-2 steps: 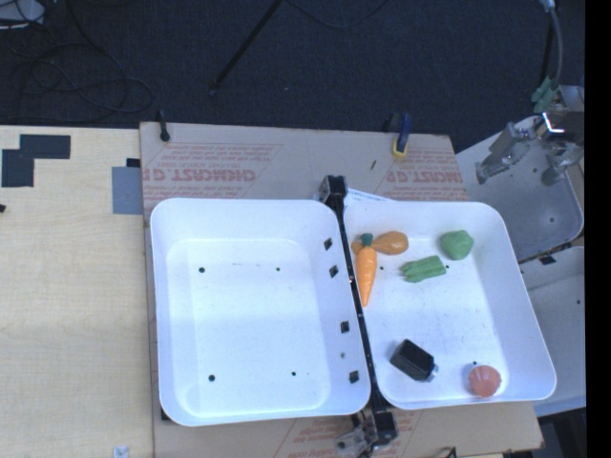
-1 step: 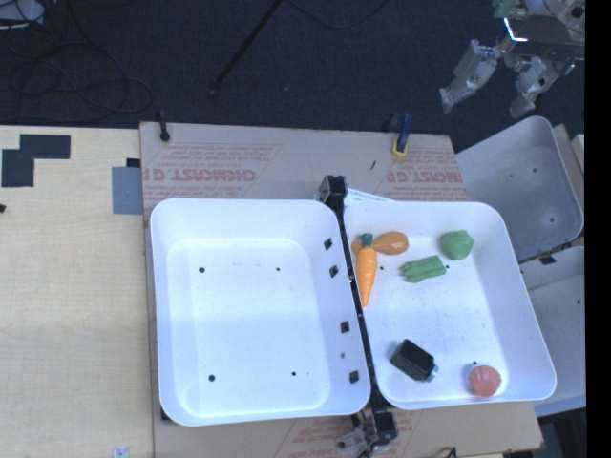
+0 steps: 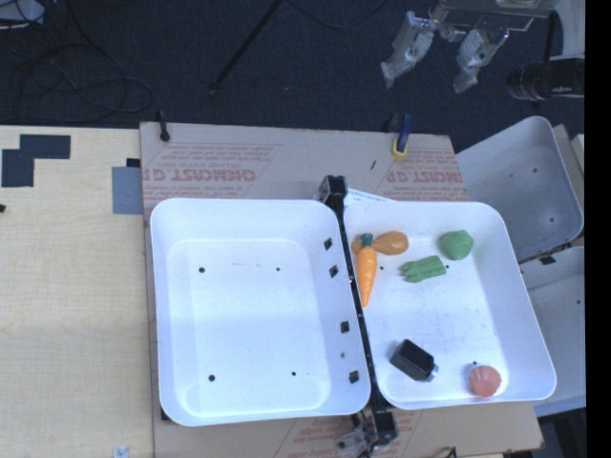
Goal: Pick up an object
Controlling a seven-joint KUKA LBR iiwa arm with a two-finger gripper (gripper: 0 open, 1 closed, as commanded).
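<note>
The right-hand bin [image 3: 516, 284] holds a carrot [image 3: 366, 273] by its left wall; an orange lump [image 3: 390, 243] touching it; two green pieces [image 3: 423, 269] [image 3: 456, 244]; a black block [image 3: 413, 360]; a pink ball [image 3: 484, 381].

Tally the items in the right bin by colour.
Orange: 2, carrot and orange piece
Green: 2, round green piece and long green piece
Black: 1, black block
Red-pink: 1, ball
Total: 6
</note>
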